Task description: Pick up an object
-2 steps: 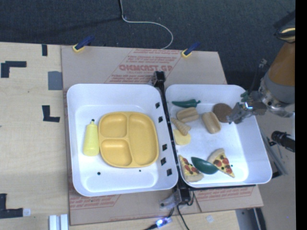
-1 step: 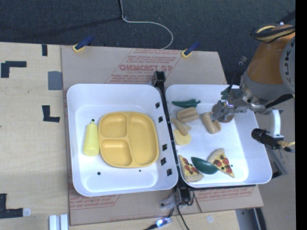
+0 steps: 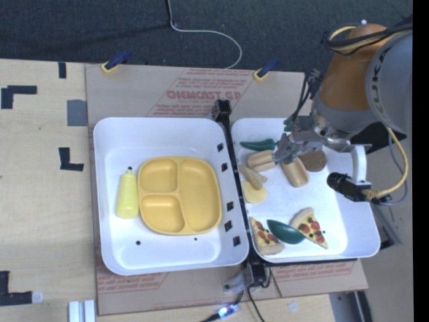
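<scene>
Cardboard lines the bench under two white bins; nearest in the right bin (image 3: 362, 247) lie two pizza slices (image 3: 310, 227) and a dark green spoon (image 3: 285, 231); further back, tan bread-like pieces (image 3: 295, 172) sit beneath the gripper (image 3: 287, 147); whether it grips anything cannot be told; the left bin (image 3: 110, 136) holds a yellow divided plate (image 3: 179, 194) and yellow bottle (image 3: 127, 193).

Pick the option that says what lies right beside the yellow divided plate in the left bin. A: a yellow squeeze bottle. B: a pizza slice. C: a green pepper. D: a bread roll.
A: the yellow squeeze bottle lies along the left edge of the yellow divided plate in the left bin, while the food pieces are all in the right bin.
</scene>
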You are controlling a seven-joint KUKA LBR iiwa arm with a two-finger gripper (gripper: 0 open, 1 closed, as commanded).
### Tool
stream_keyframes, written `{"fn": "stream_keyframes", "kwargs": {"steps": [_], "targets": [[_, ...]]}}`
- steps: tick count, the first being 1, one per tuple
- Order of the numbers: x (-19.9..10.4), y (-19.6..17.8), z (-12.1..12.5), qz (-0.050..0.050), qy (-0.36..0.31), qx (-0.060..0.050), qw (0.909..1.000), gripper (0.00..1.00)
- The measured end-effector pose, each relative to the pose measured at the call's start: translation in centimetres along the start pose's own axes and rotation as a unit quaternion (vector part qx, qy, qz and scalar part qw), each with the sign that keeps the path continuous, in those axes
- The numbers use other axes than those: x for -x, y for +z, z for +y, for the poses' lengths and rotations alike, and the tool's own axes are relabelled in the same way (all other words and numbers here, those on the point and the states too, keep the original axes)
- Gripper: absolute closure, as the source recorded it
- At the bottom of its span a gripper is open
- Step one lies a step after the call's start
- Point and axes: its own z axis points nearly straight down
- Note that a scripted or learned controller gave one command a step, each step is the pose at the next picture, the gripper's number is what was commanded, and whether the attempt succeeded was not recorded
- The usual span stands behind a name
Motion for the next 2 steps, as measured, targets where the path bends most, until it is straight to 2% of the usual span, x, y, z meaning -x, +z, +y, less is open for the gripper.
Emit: {"fn": "stream_keyframes", "kwargs": {"steps": [1, 2], "targets": [[-5.0, 0.5, 3.2, 0.0, 0.0, 0.0, 1.0, 1.0], [-10.7, -0.7, 5.1, 0.0, 0.0, 0.001, 1.0, 1.0]]}}
